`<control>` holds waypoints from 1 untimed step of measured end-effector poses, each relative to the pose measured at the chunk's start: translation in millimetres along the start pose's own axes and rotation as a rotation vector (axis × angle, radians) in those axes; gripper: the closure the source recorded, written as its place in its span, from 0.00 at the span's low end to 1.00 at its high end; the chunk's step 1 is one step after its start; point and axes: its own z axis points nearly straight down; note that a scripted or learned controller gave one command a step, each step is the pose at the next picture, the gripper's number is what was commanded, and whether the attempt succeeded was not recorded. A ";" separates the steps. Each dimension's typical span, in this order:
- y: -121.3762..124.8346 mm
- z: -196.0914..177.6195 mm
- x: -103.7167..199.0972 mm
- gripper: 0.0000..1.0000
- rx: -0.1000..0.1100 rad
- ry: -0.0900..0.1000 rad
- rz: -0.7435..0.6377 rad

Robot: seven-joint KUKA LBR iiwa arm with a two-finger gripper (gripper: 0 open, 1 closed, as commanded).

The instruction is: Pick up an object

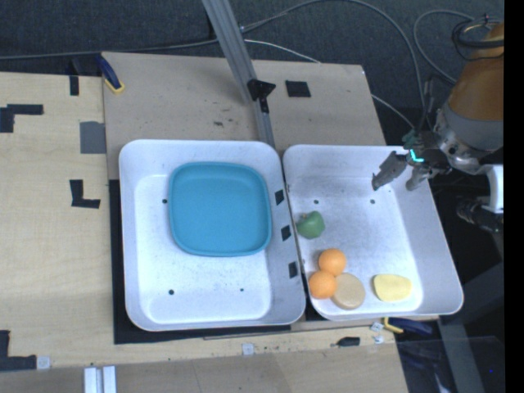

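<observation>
The gripper [402, 173] is hovering over the far right part of the right bin [426, 219], fingers spread apart with nothing showing between them, so it is carrying no object. The candidates are all sitting toward the near edge of the right bin: a green object [310, 225] lying against the left wall about midway along it, two orange balls [332, 261] and [322, 285] touching each other near the near-left corner, a tan disc [349, 291] just beside the lower ball, and a yellow piece [392, 286] further right along the near edge, a little apart from the disc. The left bin [139, 219] is holding a blue plate [219, 209]. All the pieces are looking like light toy food, probably rigid or slightly squashy. The balls are likely rolling away if nudged, and they are crowding each other and the disc, so fingers are having little room there. The yellow piece is looking easiest: standing clear, low and oblong, best pinched across its short width. The green object is sitting too tight to the wall for one finger.
</observation>
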 end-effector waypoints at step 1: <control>0.0 0.0 0.0 0.00 0.000 0.000 0.000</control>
